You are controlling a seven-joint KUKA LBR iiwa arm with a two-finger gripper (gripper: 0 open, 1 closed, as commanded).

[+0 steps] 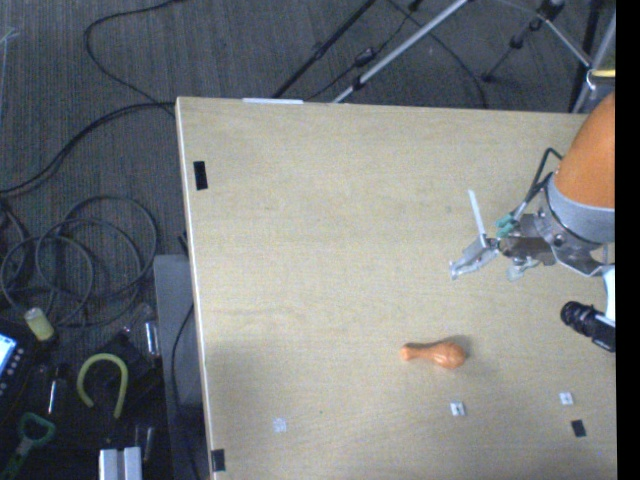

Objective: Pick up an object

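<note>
The end effector (pixel 478 238) hangs over the bench (pixel 330 228), behind the small object (pixel 436 354).

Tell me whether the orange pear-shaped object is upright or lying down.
Lying down: the orange pear-shaped object rests lengthwise on the wooden tabletop.

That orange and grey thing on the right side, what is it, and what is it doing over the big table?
That is the end of a robot arm. The round orange part is a band above its wrist, and the shiny metal piece sticking out to the left is its gripper, which works like two fingers for grabbing things. The picture comes from one camera fixed up high, looking down at a slant on a pale wooden bench top. On the bench lies one small orange object with a round end and a thin neck, a bit like a tiny bowling pin. It sits below the gripper in the picture, apart from it. The gripper holds nothing. Black cables and a green hook-shaped tool lie on the floor to the left.
</note>
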